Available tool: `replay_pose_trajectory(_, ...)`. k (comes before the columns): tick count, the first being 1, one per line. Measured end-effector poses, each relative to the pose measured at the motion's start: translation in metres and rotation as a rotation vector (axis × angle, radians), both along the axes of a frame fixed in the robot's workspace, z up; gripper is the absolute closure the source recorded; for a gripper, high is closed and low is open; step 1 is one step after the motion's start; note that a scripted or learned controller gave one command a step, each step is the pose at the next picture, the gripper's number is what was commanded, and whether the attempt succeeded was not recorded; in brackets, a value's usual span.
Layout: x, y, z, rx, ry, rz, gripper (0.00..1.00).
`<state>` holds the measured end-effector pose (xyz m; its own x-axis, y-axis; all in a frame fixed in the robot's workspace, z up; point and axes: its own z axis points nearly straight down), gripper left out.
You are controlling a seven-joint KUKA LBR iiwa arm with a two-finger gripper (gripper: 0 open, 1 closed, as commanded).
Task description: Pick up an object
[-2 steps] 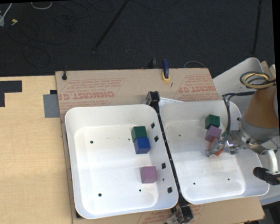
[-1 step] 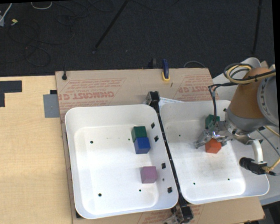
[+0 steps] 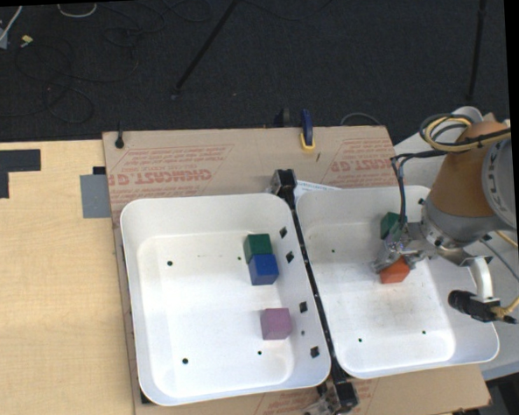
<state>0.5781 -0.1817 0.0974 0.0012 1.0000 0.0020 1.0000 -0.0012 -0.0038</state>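
Overhead, we see the arm (image 3: 469, 189) reaching in from the right, its gripper (image 3: 396, 257) low over the right bin (image 3: 374, 362). An orange block (image 3: 394, 273) lies on the bin floor right at the gripper's tip, touching it or just under it; we cannot tell whether the block sits between the fingers, nor how wide they stand. A small green block (image 3: 389, 224) shows just behind the gripper, partly hidden by cables. Across the black divider (image 3: 303, 270), the left bin (image 3: 148, 253) holds three more blocks: a green one (image 3: 257, 244) touching a blue one (image 3: 263, 269), and a purple one (image 3: 275, 323) apart, nearer the front. Both bins rest on a cardboard sheet (image 3: 195, 162) on the bench.
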Motion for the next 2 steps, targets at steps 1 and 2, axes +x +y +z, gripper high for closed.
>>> replay_pose_trajectory(1,0.068,0.075,0.001,0.001,-0.003,0.008,1.00)
replay_pose_trajectory(2,0.038,0.137,0.096,0.000,-0.007,0.007,1.00)
